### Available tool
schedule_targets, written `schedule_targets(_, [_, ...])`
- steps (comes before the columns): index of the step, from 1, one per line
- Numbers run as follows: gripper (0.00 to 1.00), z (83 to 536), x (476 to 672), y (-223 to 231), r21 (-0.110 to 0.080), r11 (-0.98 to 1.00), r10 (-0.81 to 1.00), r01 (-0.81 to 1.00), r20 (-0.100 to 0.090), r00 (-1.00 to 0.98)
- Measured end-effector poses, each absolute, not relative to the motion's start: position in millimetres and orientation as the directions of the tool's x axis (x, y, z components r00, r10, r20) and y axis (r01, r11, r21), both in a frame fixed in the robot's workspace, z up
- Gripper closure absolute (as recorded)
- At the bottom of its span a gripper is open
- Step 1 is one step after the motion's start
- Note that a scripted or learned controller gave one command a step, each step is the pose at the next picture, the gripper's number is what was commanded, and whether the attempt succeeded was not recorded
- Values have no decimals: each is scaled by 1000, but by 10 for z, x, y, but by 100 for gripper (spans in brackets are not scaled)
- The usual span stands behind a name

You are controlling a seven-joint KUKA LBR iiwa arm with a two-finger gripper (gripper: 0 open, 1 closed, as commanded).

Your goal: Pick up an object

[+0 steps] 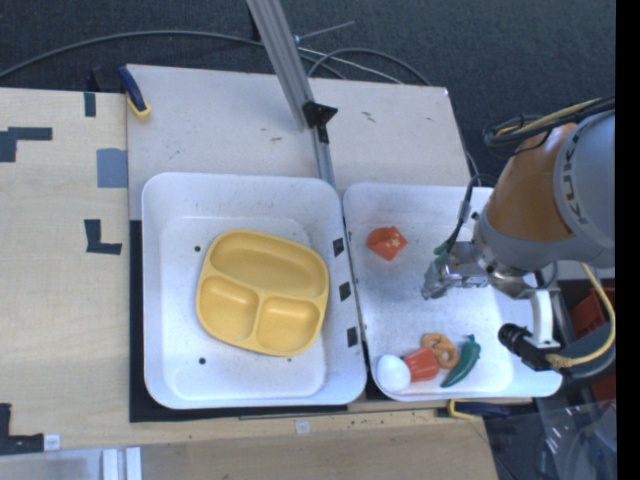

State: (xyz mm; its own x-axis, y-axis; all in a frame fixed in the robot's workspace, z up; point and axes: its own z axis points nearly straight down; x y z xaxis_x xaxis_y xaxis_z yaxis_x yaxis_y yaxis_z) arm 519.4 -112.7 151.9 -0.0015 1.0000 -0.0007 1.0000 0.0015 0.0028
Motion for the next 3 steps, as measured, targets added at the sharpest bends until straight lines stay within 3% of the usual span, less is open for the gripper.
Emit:
schedule_targets(1, [100, 2139, 5247, -1097, 5, 2, 1000, 1000, -1, -2])
schedule_targets(2, [100, 2410, 5254, -1095, 2, 2, 1000, 1000, -1, -2])
schedule_targets(3, [100, 2396, 5449, -542, -1, 8, 1000, 1000, 2, -7])
